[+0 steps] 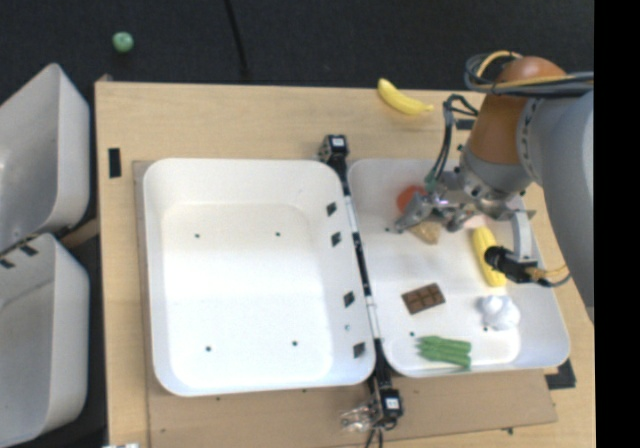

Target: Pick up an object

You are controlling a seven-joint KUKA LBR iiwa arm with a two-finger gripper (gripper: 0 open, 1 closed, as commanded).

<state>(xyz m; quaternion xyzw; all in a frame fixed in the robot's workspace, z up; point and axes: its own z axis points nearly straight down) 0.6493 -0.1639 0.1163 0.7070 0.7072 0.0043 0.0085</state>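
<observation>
Gripper (pixel 432 218) first: you have it low in the right bin (pixel 540 336), over the bin's upper-left part, with the arm coming in from the right above it. Just under and around its tip lie two small things, a red piece (pixel 408 198) toward the upper left and a tan piece (pixel 430 233) right below the tip. You cannot tell from this slant whether the fingers stand apart or together, nor whether either piece sits between them, so do not count anything as held.

Your move turns on how the tan piece lies to the tip: it looks almost directly beneath, touching or nearly so, while the red piece sits off to the side, partly hidden by the metalwork. If the tip is set on the tan piece, your descent is probably already spent and closing is the next call.

Other choices lie well apart from the tip. A yellow piece (pixel 486 254) runs lengthwise up and down by the right wall, under the wrist. A brown block (pixel 423 298) lies below the tip, near the bin's middle. Green beans (pixel 443 350) stretch left to right along the near wall, and a white lump (pixel 496 313) sits just above their right end. A banana (pixel 402 99) rests on the bench (pixel 230 121) outside the bins. The left bin (pixel 160 236) offers you nothing to grasp.
</observation>
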